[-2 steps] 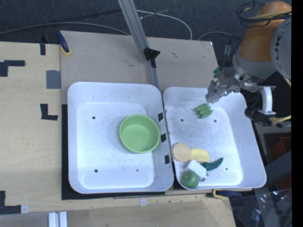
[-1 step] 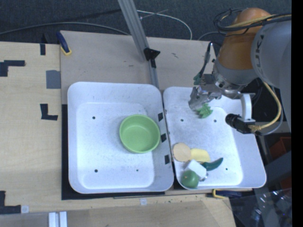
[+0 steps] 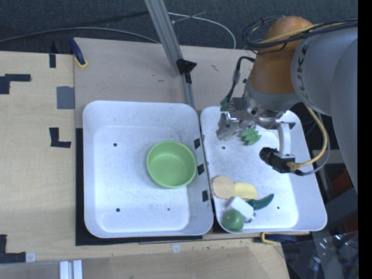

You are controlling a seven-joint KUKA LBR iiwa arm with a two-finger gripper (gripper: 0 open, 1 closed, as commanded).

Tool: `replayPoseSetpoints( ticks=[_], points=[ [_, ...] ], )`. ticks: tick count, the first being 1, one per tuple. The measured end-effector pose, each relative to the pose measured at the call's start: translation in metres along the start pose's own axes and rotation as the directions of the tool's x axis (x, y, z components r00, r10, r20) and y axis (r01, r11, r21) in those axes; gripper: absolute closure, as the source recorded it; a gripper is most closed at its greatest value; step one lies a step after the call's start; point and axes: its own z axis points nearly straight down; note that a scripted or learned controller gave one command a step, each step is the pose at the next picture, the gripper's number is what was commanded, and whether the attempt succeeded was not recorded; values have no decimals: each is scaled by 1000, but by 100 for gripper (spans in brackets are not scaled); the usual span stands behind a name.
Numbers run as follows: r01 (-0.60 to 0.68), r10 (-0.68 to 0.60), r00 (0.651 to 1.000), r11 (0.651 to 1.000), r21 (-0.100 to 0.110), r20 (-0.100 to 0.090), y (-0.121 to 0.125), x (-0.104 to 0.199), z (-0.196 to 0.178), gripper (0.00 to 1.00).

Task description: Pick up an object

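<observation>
Pale wooden bench [image 3: 35, 173] marked with dark tape pieces [image 3: 57, 137]; dark carpeted floor [image 3: 87, 7] beyond, crossed by thin cables [image 3: 197, 21]; even light.

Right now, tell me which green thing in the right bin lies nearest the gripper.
The small leafy green piece, right beside the gripper near the bin's far end. The green ball and dark green pepper-like piece lie at the near end.

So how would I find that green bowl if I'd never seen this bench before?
Look at the two white bins side by side and take the left bin, the one away from the grey arm. The green bowl sits alone in it, right of the middle, open side up. It is round, hollow and pale green, much bigger than the small pieces clustered in the right bin.
</observation>
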Motion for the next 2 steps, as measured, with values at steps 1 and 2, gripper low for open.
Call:
replayPoseSetpoints(
  ticks=[1,2],
  points=[
    [1,-1,1000,1000,0,0,-6,47,5,100],
    [2,-2,1000,1000,1,0,-30,103,6,100]
  ],
)
